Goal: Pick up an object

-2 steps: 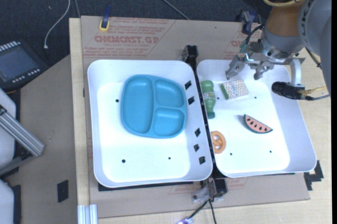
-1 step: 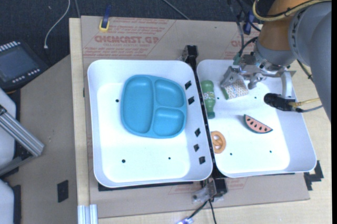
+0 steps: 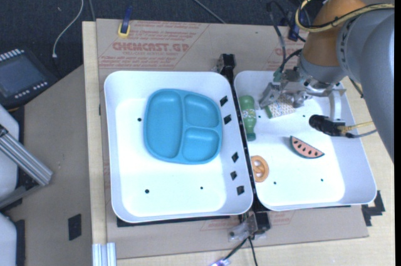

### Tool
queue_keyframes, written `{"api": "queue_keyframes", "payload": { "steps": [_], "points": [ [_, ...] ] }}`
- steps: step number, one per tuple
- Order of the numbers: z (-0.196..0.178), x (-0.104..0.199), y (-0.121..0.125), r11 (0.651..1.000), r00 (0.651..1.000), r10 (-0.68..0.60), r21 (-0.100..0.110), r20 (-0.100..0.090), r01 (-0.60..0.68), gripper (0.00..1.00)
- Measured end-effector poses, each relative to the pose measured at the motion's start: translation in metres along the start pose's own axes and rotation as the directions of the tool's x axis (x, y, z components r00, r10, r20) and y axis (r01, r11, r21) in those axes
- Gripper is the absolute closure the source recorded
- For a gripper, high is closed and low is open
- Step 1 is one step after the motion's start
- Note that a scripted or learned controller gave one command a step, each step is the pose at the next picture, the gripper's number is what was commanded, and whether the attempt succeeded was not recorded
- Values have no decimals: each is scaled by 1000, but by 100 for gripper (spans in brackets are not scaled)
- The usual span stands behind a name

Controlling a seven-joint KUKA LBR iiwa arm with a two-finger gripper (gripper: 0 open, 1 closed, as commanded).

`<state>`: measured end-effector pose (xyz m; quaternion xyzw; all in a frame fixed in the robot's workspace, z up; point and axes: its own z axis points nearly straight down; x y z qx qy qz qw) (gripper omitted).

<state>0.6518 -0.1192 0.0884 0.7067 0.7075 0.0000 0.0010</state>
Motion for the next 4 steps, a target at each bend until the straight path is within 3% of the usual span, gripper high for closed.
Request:
{"api": "queue_keyframes", "payload": {
  "steps": [1, 3, 4],
  "points": [
    [-16, 0, 3, 1000, 1000, 0, -12, -1, 0, 100],
    [-124, -8, 1, 1000, 1000, 0, -5, -1, 0, 100],
    [-117, 42, -9, 1000, 1000, -4, 4, -5, 4, 100]
  ]
}}
